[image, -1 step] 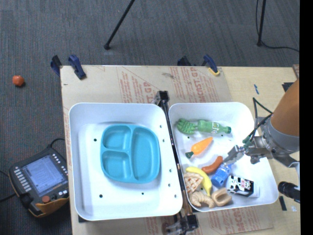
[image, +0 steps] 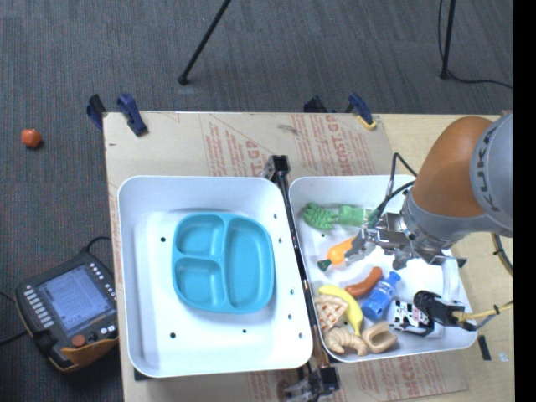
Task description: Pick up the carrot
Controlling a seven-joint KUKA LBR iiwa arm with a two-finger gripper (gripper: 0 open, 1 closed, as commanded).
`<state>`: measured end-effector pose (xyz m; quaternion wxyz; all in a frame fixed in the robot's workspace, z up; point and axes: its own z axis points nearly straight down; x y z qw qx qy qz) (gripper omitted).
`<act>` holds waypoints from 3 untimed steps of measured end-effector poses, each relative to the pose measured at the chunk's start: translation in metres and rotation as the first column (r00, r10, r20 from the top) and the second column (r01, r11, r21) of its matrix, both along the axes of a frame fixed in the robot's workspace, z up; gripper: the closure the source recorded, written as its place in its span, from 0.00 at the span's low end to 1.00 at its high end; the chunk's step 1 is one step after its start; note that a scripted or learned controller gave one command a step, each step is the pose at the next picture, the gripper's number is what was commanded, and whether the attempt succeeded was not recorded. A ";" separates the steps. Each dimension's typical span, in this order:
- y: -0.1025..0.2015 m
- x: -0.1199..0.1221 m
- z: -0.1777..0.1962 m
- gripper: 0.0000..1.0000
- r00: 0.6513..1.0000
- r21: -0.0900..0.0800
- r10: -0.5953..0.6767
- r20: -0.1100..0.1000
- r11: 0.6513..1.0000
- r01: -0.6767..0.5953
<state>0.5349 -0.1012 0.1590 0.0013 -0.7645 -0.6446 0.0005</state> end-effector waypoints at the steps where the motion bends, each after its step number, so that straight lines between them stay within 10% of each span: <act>1: 0.018 0.054 -0.072 0.00 0.958 0.000 -0.288 -0.001 0.958 0.288; 2: 0.018 0.054 -0.062 1.00 0.959 0.000 -0.285 -0.003 0.959 0.285; 3: 0.046 0.050 0.028 1.00 0.817 -0.002 -0.576 0.000 0.817 0.576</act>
